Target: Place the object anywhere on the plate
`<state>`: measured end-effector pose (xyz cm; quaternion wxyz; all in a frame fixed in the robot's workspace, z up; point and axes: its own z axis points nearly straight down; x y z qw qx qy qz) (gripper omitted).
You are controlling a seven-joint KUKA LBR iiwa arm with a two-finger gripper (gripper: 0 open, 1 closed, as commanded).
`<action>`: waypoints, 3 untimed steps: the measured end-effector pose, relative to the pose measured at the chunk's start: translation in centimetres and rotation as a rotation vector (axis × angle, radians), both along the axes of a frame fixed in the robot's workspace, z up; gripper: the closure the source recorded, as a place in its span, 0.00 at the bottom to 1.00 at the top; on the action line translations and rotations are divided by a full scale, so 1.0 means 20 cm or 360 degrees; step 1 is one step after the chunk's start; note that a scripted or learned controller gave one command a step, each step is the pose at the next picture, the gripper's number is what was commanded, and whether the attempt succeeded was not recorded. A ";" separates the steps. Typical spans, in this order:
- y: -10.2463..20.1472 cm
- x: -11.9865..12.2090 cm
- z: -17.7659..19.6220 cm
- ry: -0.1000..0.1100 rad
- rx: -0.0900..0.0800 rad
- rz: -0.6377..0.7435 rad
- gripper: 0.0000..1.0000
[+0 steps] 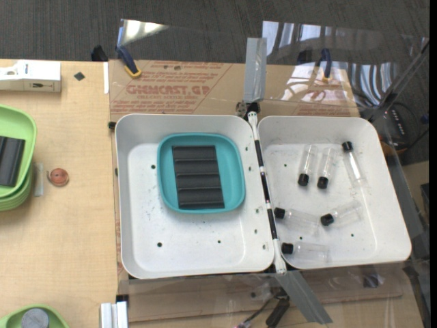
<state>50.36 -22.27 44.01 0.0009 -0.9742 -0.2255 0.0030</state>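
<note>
A teal square plate (pixel 201 173) lies in the left white bin (pixel 184 241), carrying a dark ribbed insert (pixel 199 177) in its middle. In the right white bin (pixel 382 238) lie several clear plastic tubes with black caps: two side by side near the centre (pixel 306 167) (pixel 323 169), one tilted at the upper right (pixel 351 158), and others along the lower part (pixel 338 216) (pixel 304 249) (pixel 290 215).
A green dish (pixel 15 159) with a dark block sits at the left edge of the wooden bench. A small reddish disc (pixel 59 176) lies beside it. A white box (pixel 31 76) rests at the top left. Cardboard (pixel 177 87) and clear sheeting stand behind the bins.
</note>
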 end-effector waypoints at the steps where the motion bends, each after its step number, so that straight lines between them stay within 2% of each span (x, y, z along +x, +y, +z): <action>1: 0.00 -0.13 0.00 0.0000 -0.0002 -0.0217 0.00; 2: 0.00 -0.13 0.00 -0.0002 -0.0004 -0.0400 0.00; 3: 0.00 -0.13 0.00 -0.0001 -0.0004 -0.0399 0.00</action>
